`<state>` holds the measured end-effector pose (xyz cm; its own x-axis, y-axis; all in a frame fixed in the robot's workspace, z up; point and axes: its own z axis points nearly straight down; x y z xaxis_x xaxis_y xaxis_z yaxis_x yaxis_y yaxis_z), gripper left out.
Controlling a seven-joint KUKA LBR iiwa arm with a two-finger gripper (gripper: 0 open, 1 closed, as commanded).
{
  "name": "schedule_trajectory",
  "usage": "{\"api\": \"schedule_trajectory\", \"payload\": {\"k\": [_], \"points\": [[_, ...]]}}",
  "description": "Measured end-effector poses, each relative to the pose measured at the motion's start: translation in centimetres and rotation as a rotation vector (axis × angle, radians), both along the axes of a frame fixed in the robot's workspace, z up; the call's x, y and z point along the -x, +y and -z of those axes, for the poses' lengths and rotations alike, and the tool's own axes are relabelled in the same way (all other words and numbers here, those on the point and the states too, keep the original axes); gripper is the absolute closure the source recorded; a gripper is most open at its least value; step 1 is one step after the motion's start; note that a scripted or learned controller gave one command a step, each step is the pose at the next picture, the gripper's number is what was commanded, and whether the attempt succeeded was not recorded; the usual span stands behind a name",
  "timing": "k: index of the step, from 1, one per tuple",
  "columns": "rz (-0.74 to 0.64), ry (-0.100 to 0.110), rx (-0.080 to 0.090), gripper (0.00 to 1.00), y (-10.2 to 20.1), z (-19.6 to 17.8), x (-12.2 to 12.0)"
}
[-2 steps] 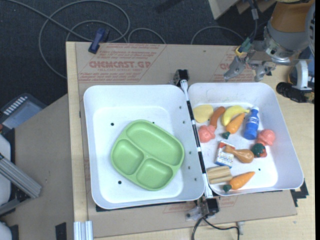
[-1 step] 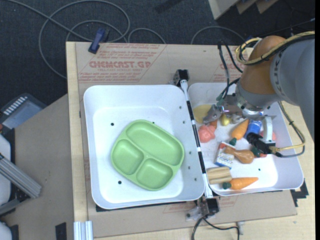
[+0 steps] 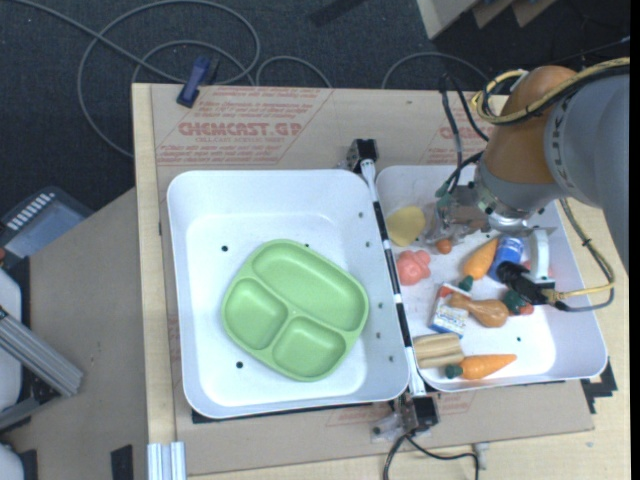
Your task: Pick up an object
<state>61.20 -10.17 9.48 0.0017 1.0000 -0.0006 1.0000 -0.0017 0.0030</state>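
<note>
The right bin holds several small toy foods: a yellow round piece, a pink piece, an orange carrot, a blue item, a small carton, a brown piece, a tan block and a second carrot. My gripper reaches down into the back of this bin, just right of the yellow piece. The wrist above it hides the fingers.
The left bin holds a green divided plate. A black clamp sits at the back between the bins. Cables run over the arm and along the right bin's edge. A blue connector lies off the board at the back left.
</note>
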Motion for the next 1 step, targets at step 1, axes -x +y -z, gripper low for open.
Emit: {"api": "schedule_trajectory", "payload": {"k": [1], "points": [[-0.003,0.005,-0.002,1.0,6.2,-8.99,6.73]]}}
